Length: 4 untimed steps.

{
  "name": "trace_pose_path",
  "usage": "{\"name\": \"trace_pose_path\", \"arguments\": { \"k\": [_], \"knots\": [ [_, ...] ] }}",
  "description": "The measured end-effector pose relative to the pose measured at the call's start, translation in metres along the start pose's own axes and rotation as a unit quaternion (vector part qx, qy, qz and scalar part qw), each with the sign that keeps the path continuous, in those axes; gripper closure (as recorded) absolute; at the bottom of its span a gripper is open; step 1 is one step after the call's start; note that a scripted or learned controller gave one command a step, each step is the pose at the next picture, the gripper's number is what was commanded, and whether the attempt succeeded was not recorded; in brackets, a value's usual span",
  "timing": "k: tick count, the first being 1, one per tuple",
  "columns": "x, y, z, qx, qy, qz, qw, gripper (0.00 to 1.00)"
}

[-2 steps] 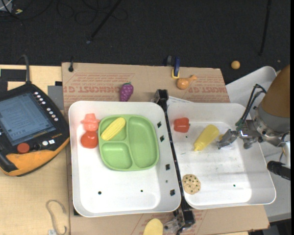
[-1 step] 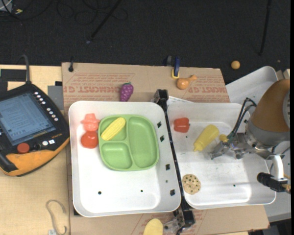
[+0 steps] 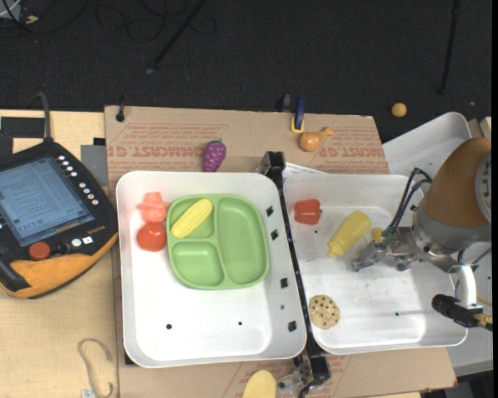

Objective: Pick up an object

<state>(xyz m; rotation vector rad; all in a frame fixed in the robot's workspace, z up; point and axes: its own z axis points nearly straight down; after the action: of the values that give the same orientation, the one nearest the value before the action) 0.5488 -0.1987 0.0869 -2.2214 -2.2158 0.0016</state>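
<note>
Yellow bottle (image 3: 349,232) in right bin (image 3: 415,326) | tool (image 3: 367,260) just beside it

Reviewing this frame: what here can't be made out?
- hand: small and blurred beside the yellow bottle; contact unclear.
- Arm: cut off by the right edge.
- Yellow object: cut off by the bottom edge.
- Pendant screen: text too small to read.
</note>
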Motion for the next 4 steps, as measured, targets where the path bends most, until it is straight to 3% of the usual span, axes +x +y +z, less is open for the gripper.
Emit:
{"name": "trace_pose_path", "arguments": {
  "k": [1, 3, 4],
  "knots": [
    [-0.002, 0.0, -0.011, -0.001, 0.0, 0.003, 1.0, 1.0],
    [-0.008, -0.003, -0.125, -0.003, -0.001, 0.0, 1.0, 1.0],
    [-0.01, -0.003, -0.141, -0.002, -0.001, 0.0, 1.0, 1.0]
  ]
}}
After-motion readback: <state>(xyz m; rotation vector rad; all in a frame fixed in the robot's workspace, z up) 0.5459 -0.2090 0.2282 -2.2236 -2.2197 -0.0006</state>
